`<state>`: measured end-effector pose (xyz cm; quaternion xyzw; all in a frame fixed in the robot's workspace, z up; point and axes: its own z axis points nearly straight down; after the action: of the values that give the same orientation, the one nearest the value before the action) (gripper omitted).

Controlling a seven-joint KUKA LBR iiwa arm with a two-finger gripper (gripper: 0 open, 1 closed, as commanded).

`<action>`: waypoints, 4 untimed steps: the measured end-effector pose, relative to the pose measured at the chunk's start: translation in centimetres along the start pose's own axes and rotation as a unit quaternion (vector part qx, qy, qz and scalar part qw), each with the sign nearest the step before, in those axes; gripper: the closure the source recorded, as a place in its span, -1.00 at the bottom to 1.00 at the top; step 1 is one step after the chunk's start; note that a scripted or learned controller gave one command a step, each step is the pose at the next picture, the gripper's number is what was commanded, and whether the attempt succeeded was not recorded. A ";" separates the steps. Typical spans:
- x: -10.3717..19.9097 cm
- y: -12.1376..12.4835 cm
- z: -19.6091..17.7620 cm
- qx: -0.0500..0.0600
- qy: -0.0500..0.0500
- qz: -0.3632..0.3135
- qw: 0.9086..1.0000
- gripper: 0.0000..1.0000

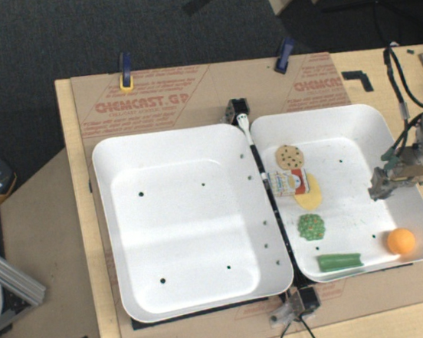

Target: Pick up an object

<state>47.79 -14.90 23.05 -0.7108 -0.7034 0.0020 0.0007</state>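
Note:
The right bin point(345, 127) holds several small items. A round cookie point(289, 155) lies near its left wall, with a small white and red carton point(290, 182) just below it and a yellow piece point(310, 194) beside that. Lower down sit a green bumpy ball point(310, 226), a flat green block point(339, 261) and an orange ball point(400, 241) in the near right corner. My gripper point(382, 185) hangs over the right side of this bin, above the orange ball and apart from every item. Nothing shows between its fingers.
The left bin point(128, 237) sits beside the right one, split from it by a black divider strip point(264, 188). Both rest on a brown board with blue clamps point(284, 54) at the back edge. Cables point(397, 78) run along the right.

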 end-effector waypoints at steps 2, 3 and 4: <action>10.7 6.4 3.9 -0.009 0.002 -0.010 1.000 1.00; 17.3 7.8 -5.7 -0.008 0.002 -0.010 1.000 1.00; 22.1 3.4 -12.1 -0.006 0.003 -0.009 1.000 1.00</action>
<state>51.45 7.23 35.08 -0.7045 -0.7097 -0.0037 -0.0014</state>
